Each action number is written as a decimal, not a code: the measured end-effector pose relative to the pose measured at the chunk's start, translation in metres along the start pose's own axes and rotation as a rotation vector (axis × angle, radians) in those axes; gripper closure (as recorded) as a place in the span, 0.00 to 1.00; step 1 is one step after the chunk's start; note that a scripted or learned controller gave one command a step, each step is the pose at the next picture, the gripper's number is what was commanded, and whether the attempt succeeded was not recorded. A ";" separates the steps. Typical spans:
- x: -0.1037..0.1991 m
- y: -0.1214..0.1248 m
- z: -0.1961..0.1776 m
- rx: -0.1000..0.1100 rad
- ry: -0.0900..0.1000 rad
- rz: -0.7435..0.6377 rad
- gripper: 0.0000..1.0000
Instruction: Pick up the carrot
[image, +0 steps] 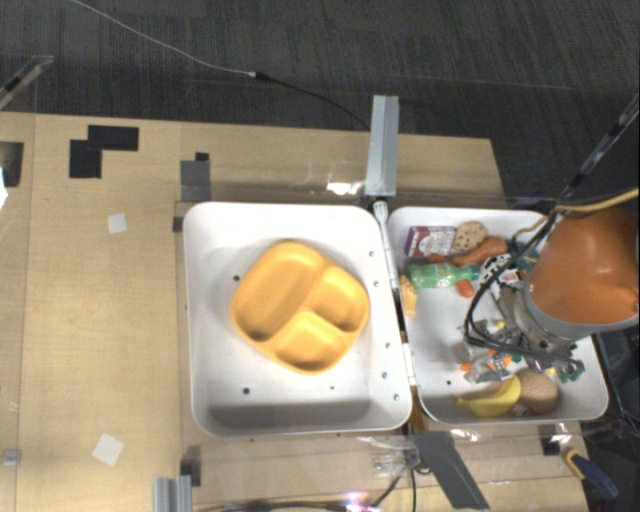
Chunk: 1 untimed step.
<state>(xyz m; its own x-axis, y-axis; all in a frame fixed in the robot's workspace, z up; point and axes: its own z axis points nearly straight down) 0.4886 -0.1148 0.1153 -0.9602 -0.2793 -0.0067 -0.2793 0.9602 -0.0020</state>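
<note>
The carrot (478, 251) lies in the upper part of the right bin (600, 400), a smooth orange taper just below a round cookie (468, 236) and beside a maroon snack packet (430, 241) whose print is too small to read. A green bottle (438, 274) lies under them. The arm's orange band (592, 268) fills the right of the frame, cables trailing beneath; whether the jaws (500, 362) are open I cannot tell. A glossy yellow divided plate (298, 305) sits in the left bin (215, 400). Low in the right bin rest a banana (492, 400) and a brown lump (538, 394).
</note>
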 end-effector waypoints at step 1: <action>-0.019 0.021 0.013 -0.001 -0.001 -0.273 1.00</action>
<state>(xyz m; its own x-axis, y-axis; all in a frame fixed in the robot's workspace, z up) 0.5014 -0.0893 0.1019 -0.8495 -0.5276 -0.0069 -0.5276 0.8495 -0.0033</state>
